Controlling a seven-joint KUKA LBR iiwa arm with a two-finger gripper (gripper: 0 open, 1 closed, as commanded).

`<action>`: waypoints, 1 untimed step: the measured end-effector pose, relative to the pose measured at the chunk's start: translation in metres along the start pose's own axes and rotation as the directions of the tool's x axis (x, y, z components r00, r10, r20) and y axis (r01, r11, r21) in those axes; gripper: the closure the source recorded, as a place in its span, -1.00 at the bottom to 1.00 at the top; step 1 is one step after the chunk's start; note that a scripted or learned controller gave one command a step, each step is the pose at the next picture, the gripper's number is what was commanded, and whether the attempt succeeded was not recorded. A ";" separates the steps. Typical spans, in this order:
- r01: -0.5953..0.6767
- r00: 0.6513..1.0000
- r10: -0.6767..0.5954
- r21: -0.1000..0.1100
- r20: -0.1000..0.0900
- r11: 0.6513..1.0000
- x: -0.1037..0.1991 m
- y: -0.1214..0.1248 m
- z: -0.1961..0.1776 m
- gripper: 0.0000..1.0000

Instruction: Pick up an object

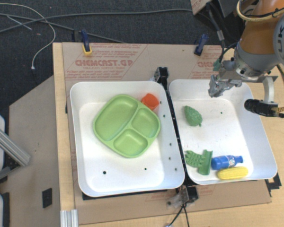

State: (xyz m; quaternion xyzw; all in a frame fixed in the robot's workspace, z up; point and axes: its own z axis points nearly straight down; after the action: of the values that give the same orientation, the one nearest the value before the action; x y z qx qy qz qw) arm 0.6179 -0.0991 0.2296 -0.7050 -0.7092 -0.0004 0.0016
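From the overhead camera, the end effector hangs over the far end of the right bin, near its back wall. Whether it is open or closed I cannot tell, as the wrist hides it from above. Nothing shows beneath it.

No single thing is named for picking, so the nearest candidate matters most. That is the green leafy toy, lying on the bin floor just toward the camera and a little to the left of the end effector. Its long axis runs slantwise, from the far left to the near right. I judge it the likeliest target: the path to it looks free, and nothing touches it.

The other things in that bin sit well apart from the end effector, in a cluster at the near end: a green spiky toy, a blue bottle just beside it, and a yellow corn cob close under the bottle, against the near wall. Being crowded, they would probably be harder to take cleanly.

In the left bin lie a green divided plate and an orange thing touching its far edge. The two bins meet at a raised edge, which the arm would have to cross. Both bins rest on the tabletop.
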 end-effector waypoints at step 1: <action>0.000 1.000 0.000 0.001 0.000 1.000 0.052 0.000 0.006 1.00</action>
State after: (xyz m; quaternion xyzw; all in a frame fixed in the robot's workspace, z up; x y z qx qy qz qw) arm 0.6175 -0.0475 0.2242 -0.7049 -0.7093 -0.0003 0.0019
